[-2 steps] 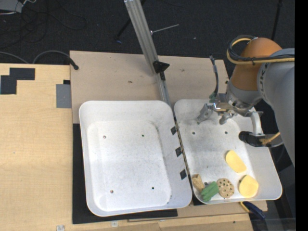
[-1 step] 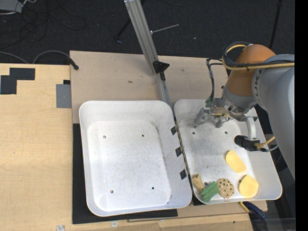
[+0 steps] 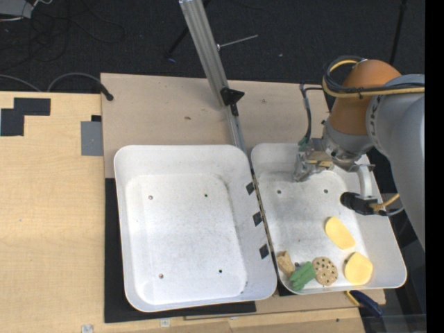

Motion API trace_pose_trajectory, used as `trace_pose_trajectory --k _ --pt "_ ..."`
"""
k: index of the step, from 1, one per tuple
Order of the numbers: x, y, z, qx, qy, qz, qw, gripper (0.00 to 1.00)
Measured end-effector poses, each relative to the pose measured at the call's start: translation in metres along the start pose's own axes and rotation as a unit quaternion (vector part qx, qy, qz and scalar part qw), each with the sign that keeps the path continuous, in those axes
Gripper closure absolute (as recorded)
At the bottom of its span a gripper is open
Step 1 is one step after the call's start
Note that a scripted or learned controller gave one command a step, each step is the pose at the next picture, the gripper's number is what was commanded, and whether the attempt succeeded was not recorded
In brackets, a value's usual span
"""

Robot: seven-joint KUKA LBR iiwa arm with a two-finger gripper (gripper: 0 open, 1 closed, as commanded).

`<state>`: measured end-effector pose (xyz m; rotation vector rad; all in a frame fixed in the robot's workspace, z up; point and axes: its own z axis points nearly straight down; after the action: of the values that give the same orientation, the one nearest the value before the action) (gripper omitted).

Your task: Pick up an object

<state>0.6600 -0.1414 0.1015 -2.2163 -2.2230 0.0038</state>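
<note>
My gripper point(image 3: 303, 171) hangs low over the far part of the right bin point(image 3: 298, 207), near its back wall, with nothing visible in it. The objects lie along that bin's near side, well apart from the gripper. A yellow oval piece point(image 3: 339, 232) rests at the right, and a second yellow piece point(image 3: 358, 268) sits closer to the front corner. Beside them are a round speckled cookie point(image 3: 324, 270), a green object point(image 3: 302, 275) and a small tan chunk point(image 3: 284, 261).
The left bin point(image 3: 184, 220) sits beside the right one, joined by black clips point(image 3: 257, 218) along the shared rim. A slanted aluminium bar point(image 3: 210, 61) rises behind the bins. Wooden bench surface extends to the left.
</note>
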Motion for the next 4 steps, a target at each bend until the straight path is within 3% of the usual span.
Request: trace_pose_trajectory --k 2,3,4 --pt "0.007 -0.002 -0.09 -0.003 0.0 0.001 1.0 1.0" --pt "0.006 -0.002 -0.117 -0.003 0.0 0.0 1.0 1.0" --pt "0.058 -0.033 -0.115 0.001 0.001 0.0 1.0 1.0"
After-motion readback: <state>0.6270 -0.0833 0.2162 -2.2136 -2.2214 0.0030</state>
